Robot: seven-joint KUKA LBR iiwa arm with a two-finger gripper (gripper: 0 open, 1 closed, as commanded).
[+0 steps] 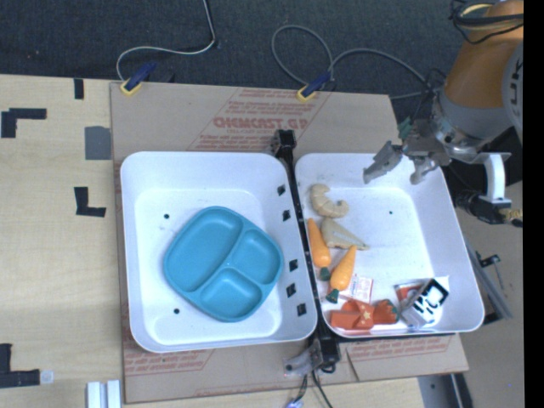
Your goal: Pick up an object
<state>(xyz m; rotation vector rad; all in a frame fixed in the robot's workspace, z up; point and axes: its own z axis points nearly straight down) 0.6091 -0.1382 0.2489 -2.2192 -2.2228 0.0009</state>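
My gripper (399, 168) hangs over the far rim of the right bin (450, 219), its two fingers spread open with nothing between them. Below and left of it in that bin lie a beige ginger-like piece (325, 201), a pale wedge (343, 235), two orange carrots (318, 243) (342, 268), a small white and red packet (360, 288), a red pepper-like piece (361, 315) and a black and white packet (422, 298). All of these lie apart from the gripper.
The left bin (144, 185) holds a blue divided plate (223, 263). A black divider (293, 219) runs between the bins. Cables (204, 24) lie on the dark floor behind the bench. The arm's orange band (480, 66) is at the upper right.
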